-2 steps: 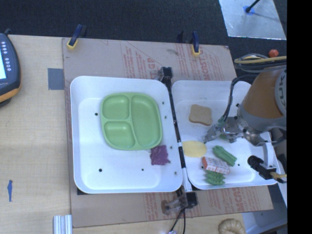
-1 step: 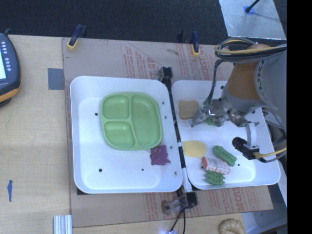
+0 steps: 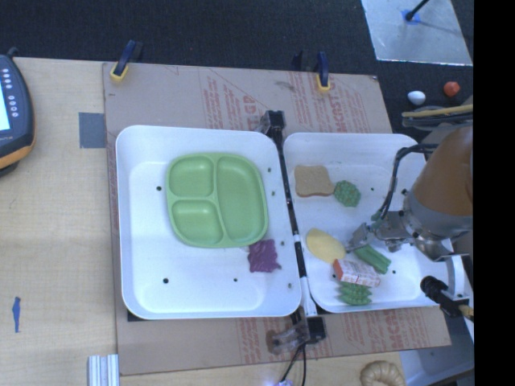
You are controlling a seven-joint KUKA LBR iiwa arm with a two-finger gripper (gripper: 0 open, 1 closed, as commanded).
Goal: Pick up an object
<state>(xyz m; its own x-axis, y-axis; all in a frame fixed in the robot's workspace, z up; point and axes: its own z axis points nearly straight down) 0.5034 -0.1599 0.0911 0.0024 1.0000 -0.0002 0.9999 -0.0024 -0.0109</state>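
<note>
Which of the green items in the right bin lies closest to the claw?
The long green piece just below the claw; the round green one and the ridged one lie farther away.

Grey arm (image 3: 447,191) low; hand (image 3: 364,236) leftward

Pale wooden surface (image 3: 56,240) against dark carpeted floor (image 3: 201,10)

A brown cardboard sheet (image 3: 233,95) is clamped at the surface's far edge; a grey tape patch (image 3: 92,129) lies beside its left edge.

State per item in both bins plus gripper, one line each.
green plate: flat, left bin, nothing on it
purple toy: left bin, beside plate
bread slice: flat, right bin
yellow toy: right bin, lying loose
green stick: lying by gripper
gripper: low in right bin
</note>
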